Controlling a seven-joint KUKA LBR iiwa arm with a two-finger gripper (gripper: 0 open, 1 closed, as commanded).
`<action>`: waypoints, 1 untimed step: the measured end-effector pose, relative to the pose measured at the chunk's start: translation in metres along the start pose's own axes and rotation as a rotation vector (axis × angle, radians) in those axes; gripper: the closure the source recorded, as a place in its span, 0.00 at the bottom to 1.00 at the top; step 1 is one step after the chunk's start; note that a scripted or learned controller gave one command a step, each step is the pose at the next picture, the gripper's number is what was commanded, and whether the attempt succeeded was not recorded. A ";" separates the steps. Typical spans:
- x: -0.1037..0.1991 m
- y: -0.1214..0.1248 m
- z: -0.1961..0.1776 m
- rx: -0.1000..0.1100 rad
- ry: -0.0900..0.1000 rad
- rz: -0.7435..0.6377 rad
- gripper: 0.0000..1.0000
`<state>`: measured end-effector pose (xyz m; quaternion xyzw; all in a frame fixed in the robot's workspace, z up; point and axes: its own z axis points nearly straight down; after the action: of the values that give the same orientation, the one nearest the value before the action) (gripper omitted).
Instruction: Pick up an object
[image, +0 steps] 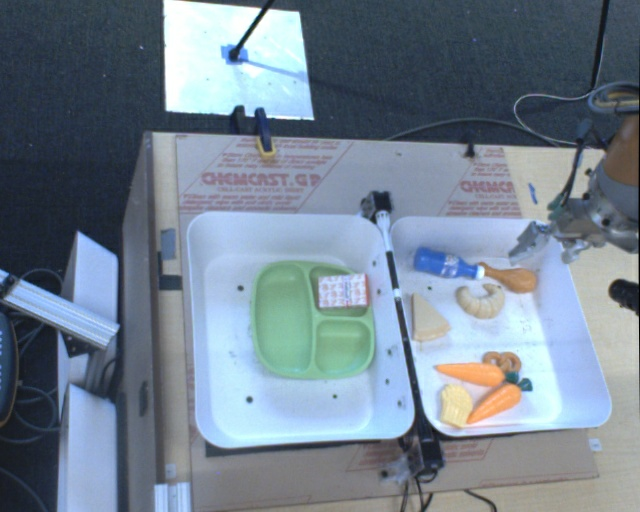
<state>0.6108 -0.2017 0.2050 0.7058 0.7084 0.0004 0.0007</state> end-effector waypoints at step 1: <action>0.024 -0.039 0.109 0.002 0.001 0.002 0.00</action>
<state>0.5722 -0.1779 0.0957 0.7064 0.7078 -0.0001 -0.0002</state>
